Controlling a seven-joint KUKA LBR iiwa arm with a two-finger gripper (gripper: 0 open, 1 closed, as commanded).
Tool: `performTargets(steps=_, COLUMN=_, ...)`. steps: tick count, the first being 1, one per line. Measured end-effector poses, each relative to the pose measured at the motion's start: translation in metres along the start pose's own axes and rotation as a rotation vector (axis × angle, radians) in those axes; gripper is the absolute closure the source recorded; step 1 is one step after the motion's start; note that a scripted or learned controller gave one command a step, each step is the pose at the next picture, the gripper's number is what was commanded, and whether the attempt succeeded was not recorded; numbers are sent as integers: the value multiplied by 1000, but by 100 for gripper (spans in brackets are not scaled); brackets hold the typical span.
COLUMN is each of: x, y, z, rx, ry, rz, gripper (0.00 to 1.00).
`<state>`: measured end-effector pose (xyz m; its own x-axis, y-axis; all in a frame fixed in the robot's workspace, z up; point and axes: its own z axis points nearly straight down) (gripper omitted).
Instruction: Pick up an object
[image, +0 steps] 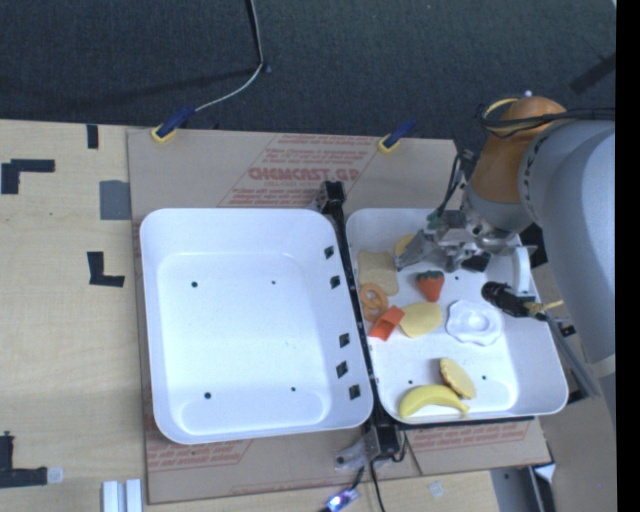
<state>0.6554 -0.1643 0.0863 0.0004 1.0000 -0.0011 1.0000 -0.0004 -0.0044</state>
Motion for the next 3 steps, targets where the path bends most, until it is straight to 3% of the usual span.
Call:
performTargets(steps=1, x=8, y=-13, z=1, rx=-7, ry=-2, rz=-1, gripper=0)
performTargets(steps=2, x=-1, y=-2, z=2, rx=-1, ry=3, rz=-2, gripper=0)
performTargets(steps=3, x=-5, y=-7, z=1, rx=-6, ry=1, rz=-2, gripper=0)
